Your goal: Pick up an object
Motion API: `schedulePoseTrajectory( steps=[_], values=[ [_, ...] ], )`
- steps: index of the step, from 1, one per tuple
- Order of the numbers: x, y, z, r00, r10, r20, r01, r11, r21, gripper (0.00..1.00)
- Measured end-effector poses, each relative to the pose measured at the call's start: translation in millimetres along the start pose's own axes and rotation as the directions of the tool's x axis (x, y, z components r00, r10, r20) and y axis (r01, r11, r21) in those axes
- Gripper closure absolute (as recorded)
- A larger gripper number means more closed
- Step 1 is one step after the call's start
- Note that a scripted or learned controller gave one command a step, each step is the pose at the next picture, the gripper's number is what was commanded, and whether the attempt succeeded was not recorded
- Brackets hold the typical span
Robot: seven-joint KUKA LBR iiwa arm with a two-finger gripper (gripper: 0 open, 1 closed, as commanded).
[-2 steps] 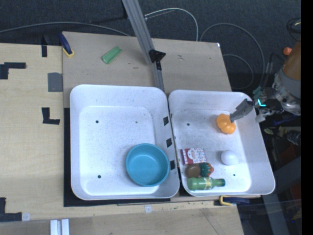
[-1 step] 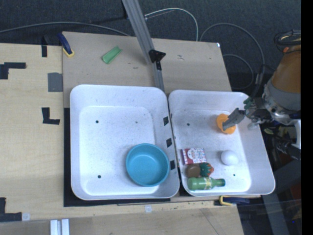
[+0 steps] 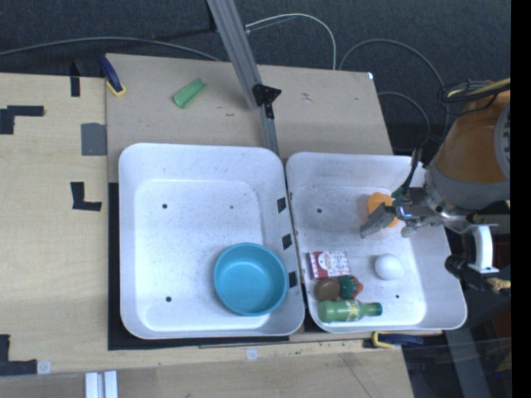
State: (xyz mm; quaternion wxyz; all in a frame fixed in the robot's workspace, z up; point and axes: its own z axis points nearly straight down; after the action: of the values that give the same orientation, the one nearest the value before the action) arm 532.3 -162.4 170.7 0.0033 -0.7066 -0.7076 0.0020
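We see the tool (image 3: 383, 220) of the grey arm low in the right white plastic bin (image 3: 332, 177), at its right side. It is touching or just over a small orange round object (image 3: 379, 200); we cannot tell if its parts are spread or pressed together. Nearer to us lie a white ball (image 3: 387, 266), a red and white flat packet (image 3: 328, 264), a brown and green toy (image 3: 339, 288) and a green bottle (image 3: 349, 310). A round blue bowl (image 3: 250, 279) sits in the left white bin (image 3: 166, 168). A green block (image 3: 188, 93) lies on the bench (image 3: 323, 106), far behind.
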Motion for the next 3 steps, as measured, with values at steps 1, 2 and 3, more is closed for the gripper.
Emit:
schedulePoseTrajectory(
  steps=[1,2,3],
  values=[
    [5.4,-1.7,64.1,1.0,0.0,0.0,0.0,1.0,0.001,0.0],
    [5.4,-0.1,50.5,1.0,-0.001,0.0,0.001,1.0,-0.004,1.0],
    [8.6,-4.3,7.1,1.0,0.0,0.002,0.0,1.0,-0.01,1.0]
  ],
)
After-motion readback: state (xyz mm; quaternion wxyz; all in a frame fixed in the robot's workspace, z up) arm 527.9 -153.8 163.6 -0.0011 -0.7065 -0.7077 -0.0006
